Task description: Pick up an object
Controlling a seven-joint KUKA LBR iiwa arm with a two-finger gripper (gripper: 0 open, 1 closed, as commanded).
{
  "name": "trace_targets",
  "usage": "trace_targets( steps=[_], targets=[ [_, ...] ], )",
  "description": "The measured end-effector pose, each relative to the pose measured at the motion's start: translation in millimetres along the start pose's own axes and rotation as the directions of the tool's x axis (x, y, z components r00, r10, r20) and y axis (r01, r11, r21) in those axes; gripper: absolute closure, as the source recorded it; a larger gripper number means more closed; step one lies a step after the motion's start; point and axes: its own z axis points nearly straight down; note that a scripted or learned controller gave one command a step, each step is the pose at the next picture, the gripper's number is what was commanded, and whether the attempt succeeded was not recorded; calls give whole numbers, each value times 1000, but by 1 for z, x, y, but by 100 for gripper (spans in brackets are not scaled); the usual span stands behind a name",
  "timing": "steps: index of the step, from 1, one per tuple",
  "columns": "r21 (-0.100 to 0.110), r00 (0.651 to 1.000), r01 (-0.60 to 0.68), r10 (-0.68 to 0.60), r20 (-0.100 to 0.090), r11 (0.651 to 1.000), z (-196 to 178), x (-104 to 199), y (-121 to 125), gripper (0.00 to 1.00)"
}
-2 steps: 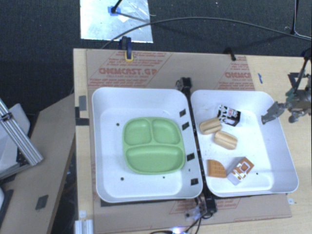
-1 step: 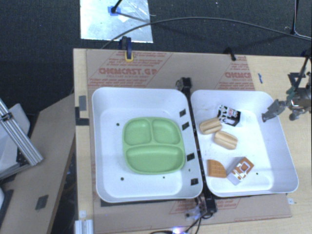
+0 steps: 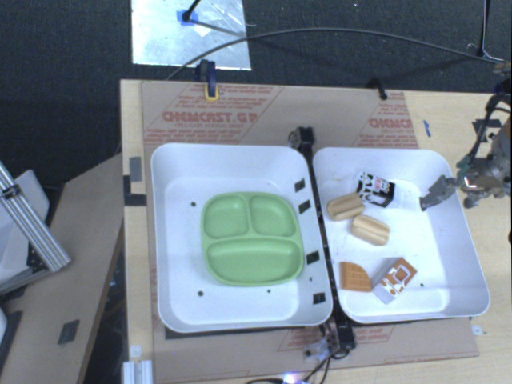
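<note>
The right bin [image 3: 464,246] holds several small items. A black-and-white carton [image 3: 375,189] lies near its back. Two tan bun-like pieces [image 3: 346,207] [image 3: 370,230] lie in the middle. An orange waffle-like square [image 3: 355,276] and a brown-and-white packet [image 3: 396,279] lie toward the front. My gripper [image 3: 454,195] hangs over the bin's right rim, right of the carton and apart from every item. Its fingers [image 3: 438,192] stand open with nothing between them.
The left bin [image 3: 172,214] holds a green divided plate [image 3: 252,238]. Black clips [image 3: 308,206] run along the wall between the two bins. A silver sheet [image 3: 188,22] lies on the dark floor behind the bench. An aluminium frame [image 3: 32,222] stands at the left.
</note>
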Motion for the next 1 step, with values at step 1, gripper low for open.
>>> trace_targets(
  steps=[1],
  targets=[
    [0,1000,0,0,-1,1000,44,2,-6,0]
  ],
)
